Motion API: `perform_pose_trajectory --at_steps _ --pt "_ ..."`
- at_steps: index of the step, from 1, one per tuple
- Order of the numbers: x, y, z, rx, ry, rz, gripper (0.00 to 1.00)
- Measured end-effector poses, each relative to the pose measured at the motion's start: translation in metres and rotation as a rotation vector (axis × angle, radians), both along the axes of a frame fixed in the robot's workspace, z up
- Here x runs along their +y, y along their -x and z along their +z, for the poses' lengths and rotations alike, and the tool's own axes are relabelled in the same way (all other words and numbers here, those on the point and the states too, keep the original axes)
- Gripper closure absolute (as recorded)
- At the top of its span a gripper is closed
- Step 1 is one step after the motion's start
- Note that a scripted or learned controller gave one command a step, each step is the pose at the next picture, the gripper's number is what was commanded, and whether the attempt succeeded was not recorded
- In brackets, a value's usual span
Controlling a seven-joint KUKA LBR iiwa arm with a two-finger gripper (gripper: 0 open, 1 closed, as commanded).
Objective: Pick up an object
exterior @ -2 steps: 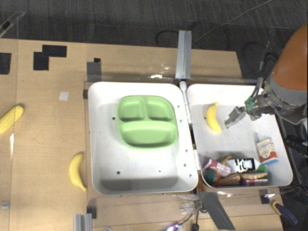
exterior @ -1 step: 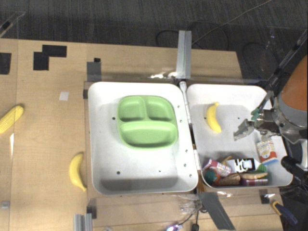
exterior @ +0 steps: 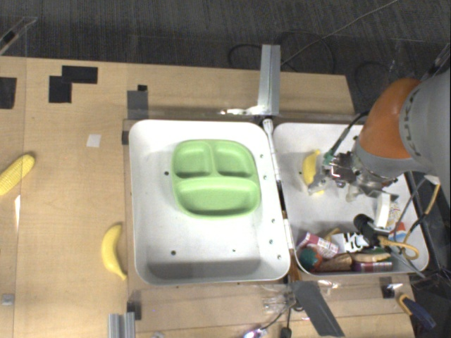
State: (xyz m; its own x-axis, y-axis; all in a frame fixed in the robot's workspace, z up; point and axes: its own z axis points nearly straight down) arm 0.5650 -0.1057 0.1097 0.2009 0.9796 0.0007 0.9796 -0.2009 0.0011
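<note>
Yellow banana-ish thing [exterior: 310, 166] sitting just beside gripper [exterior: 328, 174] in right bin [exterior: 289, 189]; arm reaching for it, grip state unclear, lining up needed next.

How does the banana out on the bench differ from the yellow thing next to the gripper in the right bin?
The banana on the bench lies outside both bins, left of the left bin; the yellow object in the right bin lies on the bin floor beside the gripper. The bench banana shows its whole curved length; the bin object looks shorter and stubbier, its exact shape hard to tell. Both are yellow.
</note>
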Motion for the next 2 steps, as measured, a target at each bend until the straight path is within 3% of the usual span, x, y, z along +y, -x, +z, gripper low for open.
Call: perform_pose_trajectory --at_steps 1,2 --pt "-0.051 0.019 0.109 -0.004 0.001 -0.144 0.0" --pt "-0.07 0.021 0.086 -0.002 0.001 -0.113 0.0"
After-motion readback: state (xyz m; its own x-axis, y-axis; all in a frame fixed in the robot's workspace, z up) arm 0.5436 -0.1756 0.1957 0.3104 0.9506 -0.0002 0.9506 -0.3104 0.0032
